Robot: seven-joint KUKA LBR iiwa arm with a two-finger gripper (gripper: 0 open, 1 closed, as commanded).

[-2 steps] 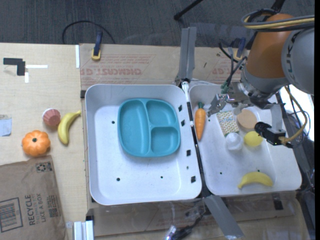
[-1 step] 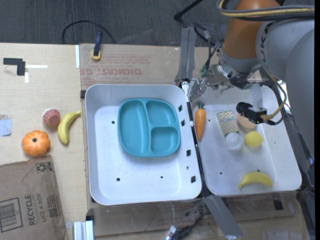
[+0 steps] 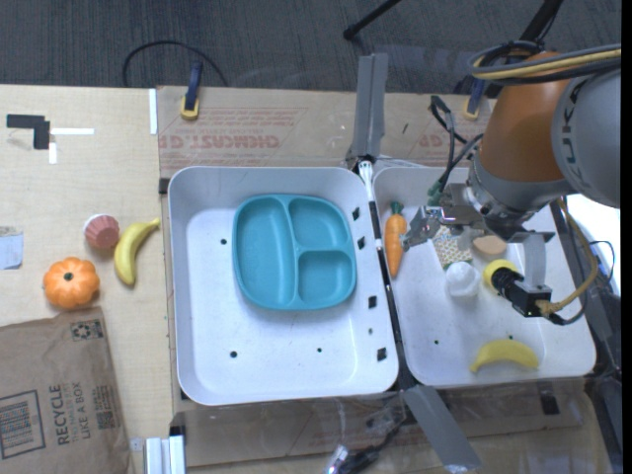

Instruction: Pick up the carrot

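Observation:
The orange carrot (image 3: 395, 244), with a green top, lies lengthwise in the right bin (image 3: 434, 349), against its left wall. My gripper (image 3: 425, 227) hangs low over the same bin, just right of the carrot's upper end and close to it. Nothing shows between the gripper and the carrot. The grey arm with its orange band comes in from the upper right and hides the bin's back right part.
Also in the right bin are a white object (image 3: 461, 278), a yellow piece (image 3: 493, 270), a tan round piece (image 3: 489, 246) and a banana (image 3: 505, 356). The left bin (image 3: 207, 354) holds a teal divided plate (image 3: 294, 252). A small pumpkin (image 3: 71, 282), another banana (image 3: 133, 250) and a pink cupcake (image 3: 101, 232) sit on the bench at left.

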